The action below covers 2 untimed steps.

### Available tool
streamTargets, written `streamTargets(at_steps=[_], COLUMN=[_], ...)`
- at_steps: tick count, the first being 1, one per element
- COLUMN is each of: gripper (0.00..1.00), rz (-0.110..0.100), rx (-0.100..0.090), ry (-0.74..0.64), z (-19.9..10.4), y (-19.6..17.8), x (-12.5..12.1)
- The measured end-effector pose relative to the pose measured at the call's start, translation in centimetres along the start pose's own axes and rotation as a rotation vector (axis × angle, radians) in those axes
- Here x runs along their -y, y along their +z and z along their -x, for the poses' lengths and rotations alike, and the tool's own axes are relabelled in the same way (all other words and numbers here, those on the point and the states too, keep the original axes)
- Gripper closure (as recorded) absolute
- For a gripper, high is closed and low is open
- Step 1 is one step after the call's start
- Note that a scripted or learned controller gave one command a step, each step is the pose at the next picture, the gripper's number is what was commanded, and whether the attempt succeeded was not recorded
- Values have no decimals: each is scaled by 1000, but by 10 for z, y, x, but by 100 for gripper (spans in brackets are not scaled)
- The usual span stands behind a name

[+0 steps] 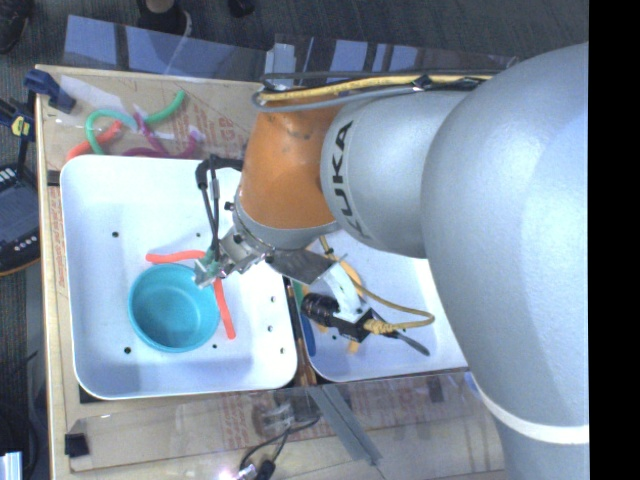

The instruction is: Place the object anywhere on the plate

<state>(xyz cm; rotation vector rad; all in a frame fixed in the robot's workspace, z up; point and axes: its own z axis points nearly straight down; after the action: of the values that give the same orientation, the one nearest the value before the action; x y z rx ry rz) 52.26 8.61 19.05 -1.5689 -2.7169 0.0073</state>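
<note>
Camera view, looking down on both bins: the gripper is low in the left bin, right at the far-right edge of the teal plate. The arm hangs over the tip, so I honestly can't tell whether it's spread or pinched on anything.

I take the orange strip to be the object. One stretch lies on the bin floor just beyond the plate's far side, running left from the gripper. A second stretch runs toward the near side along the plate's right edge. Both disappear under the gripper, so it could be one bent piece or two separate ones, no way to say from here.

What worries me:
- The strip looks thin and lies flat on the bin floor, so a grab could slip off or only catch an end.
- If it does come up, the long tails might drape over the rim and slide back out instead of settling on the plate.
- The plate looks light, and with the gripper this close a nudge could shove or tip it.

Counts:
- Two white bins, counting the right bin.
- One plate and one gripper.
- Two orange stretches showing.
- One small blue stick in the right bin by its left wall.
- One green tube on the bench beyond the left bin, plus pink and red bits too tangled to count.
</note>
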Motion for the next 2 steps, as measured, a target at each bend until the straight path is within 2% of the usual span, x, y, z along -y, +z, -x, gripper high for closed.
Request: streamTargets(at_steps=[1,2], gripper=[100,100], rz=[4,3], rx=[4,2], ry=[-300,-280], z=[-15,27], y=[-23,-39], x=[-6,-18])
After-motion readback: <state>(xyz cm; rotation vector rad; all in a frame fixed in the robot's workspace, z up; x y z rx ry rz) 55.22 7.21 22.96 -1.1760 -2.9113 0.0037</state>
